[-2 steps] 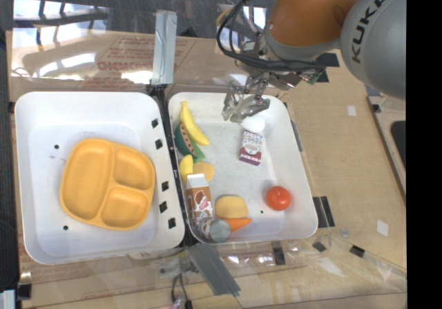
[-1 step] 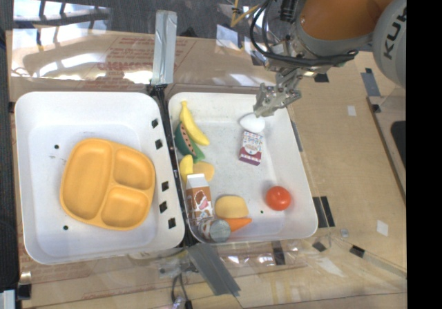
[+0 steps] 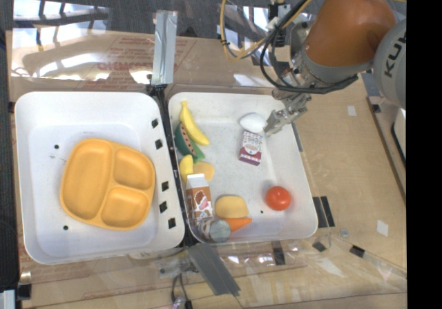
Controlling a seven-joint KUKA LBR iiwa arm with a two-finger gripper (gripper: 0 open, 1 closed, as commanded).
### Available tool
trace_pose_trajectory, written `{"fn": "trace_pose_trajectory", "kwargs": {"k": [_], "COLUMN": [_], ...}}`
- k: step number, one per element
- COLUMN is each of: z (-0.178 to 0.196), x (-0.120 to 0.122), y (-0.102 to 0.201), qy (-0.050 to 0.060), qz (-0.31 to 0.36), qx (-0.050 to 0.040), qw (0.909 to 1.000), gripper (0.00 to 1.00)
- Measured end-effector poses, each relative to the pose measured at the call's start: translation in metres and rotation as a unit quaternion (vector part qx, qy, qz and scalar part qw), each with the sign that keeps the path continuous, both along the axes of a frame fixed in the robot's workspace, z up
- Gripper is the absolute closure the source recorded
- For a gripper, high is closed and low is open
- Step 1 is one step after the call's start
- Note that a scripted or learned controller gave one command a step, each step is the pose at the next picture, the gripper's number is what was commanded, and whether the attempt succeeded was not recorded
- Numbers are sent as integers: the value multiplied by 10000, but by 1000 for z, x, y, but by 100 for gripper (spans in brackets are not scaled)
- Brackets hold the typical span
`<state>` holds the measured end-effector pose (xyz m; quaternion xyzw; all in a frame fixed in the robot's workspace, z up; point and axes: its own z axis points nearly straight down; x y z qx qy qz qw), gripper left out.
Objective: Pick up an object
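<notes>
— Claw (image 3: 276, 123) at upper right of right bin (image 3: 307, 193), beside white egg (image 3: 253, 121); grip state? Cannot tell.
— Approach step. Next: lower squarely over egg, then close.

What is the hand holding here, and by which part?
Nothing visible: the hand sits by the white egg at the right bin's far edge, nothing between its tips.

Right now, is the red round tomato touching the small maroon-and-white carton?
Apart. The camera view shows bare white bin floor between the red round tomato and the small maroon-and-white carton in the right bin.
</notes>
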<state>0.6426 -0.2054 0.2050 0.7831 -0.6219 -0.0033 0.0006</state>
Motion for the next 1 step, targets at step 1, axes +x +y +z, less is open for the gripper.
{"fn": "trace_pose_trajectory", "kwargs": {"k": [1], "z": [-67], "x": [14], "y": [104], "qy": [-1], "qz": [572], "qx": [21], "qw": [9984], "gripper": [100]}}
